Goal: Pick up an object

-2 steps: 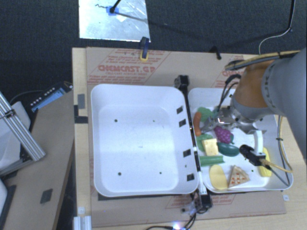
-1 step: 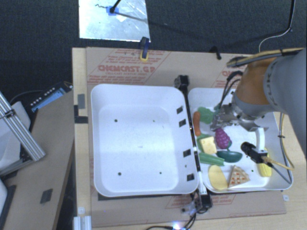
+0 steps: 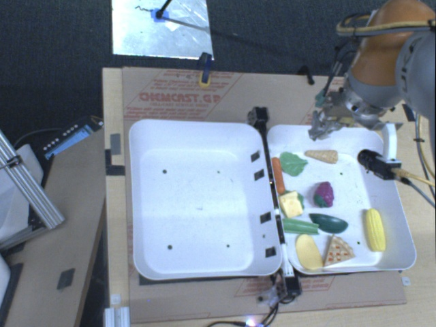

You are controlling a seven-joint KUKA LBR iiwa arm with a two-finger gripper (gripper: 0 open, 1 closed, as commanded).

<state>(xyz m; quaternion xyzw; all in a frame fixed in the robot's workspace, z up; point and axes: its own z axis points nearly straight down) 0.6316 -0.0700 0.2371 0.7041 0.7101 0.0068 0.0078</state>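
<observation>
I am holding the two-finger gripper (image 3: 319, 132) above the right white bin's (image 3: 392, 210) far edge; I cannot tell its state. The nearest target, a tan wedge-shaped toy (image 3: 321, 156), is lying just beside it. A misaligned descent risks striking the rim. A green leaf toy (image 3: 293, 163) and orange carrot toy (image 3: 277, 173) are crowding the left side.
</observation>
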